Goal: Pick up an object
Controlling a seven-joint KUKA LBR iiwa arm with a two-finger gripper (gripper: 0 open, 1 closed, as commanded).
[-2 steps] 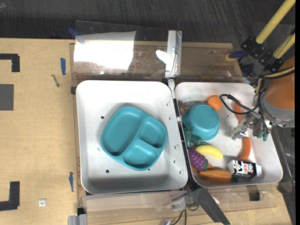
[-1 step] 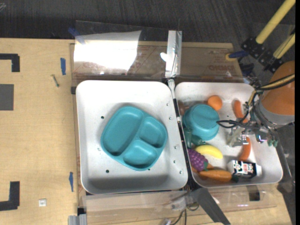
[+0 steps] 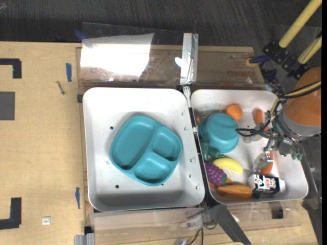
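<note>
Your left bin (image 3: 97, 137) held a smooth teal divided tray (image 3: 146, 148). Your right bin (image 3: 299, 188) held a rounded teal bowl (image 3: 219, 131), orange ball (image 3: 234, 111), yellow banana (image 3: 228, 165), bumpy purple grapes (image 3: 215, 174), carrot (image 3: 236, 190) and a small carton (image 3: 266, 184). The gripper (image 3: 267, 156) hovered just beyond the carton; I cannot tell its state.

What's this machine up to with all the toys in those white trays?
A robot arm reaches in from the right over the right tray, which holds toy food: a teal bowl, an orange, a banana, grapes, a carrot and a small black-and-white carton. Its gripper hangs low just above the carton. The left tray holds a teal divided plate.
</note>
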